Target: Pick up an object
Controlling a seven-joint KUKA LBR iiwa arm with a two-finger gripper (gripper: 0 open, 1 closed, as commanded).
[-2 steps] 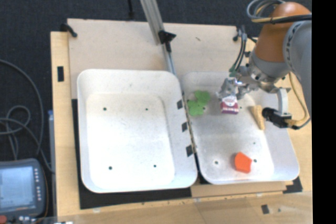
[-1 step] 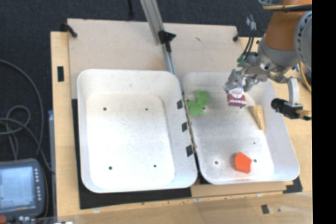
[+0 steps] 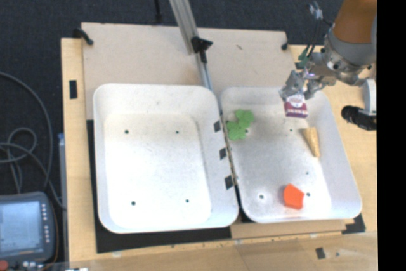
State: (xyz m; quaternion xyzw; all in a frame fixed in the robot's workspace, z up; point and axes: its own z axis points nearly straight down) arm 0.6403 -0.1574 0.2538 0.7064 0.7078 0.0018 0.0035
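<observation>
A small white-and-maroon object [image 3: 295, 107] hangs directly under the end effector [image 3: 297, 96], over the far part of the right bin [image 3: 339, 181], and appears to be pinched between the fingers; judged from how it sits tight beneath them and seems clear of the bin floor, it looks grasped and lifted, though the view is too coarse to be sure of contact with the floor. That would fit the task, since any one item counts. The other candidates lie loose on the bin floor: a tan wedge [image 3: 311, 140] just beside and nearer the camera, a green lumpy piece [image 3: 240, 124] against the bin's left wall, and an orange block [image 3: 293, 196] near the front edge, all well apart from each other, likely scattered so that each can be reached alone. The left bin [image 3: 155, 155] sits touching the right one on the bench [image 3: 254, 54]. The arm [image 3: 352, 22] comes in from the right, its orange band high and wrist angled down and leftward toward the bin's far corner.
</observation>
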